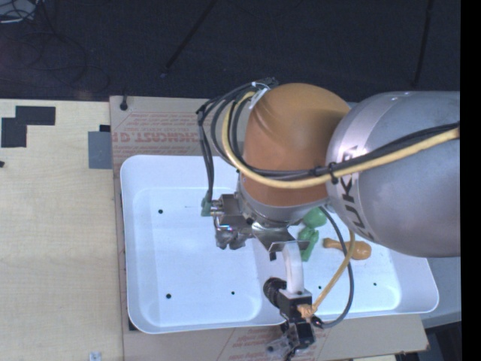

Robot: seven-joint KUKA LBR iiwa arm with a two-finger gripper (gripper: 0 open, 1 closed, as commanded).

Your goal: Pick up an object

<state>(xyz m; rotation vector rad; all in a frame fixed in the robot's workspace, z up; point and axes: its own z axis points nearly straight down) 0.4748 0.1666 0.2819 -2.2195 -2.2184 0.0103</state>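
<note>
My gripper (228, 230) hangs low over the middle of the white bin (173, 277), under the orange band of the wrist, which hides most of it. A green object (310, 230) lies just right of the gripper, partly under the arm. Beside that, further right, rests a yellow-orange object (350, 247) on the bin floor. A small green bit (205, 204) shows at the gripper's left side; I cannot tell whether it is a thing in the bin or held.
The bin stands on a brown cardboard sheet (158, 130). Pale wooden bench (52, 232) lies to the left, with dark patches (98, 149) near the cardboard's corner. The grey arm (398, 179) covers the bin's right rear part.
</note>
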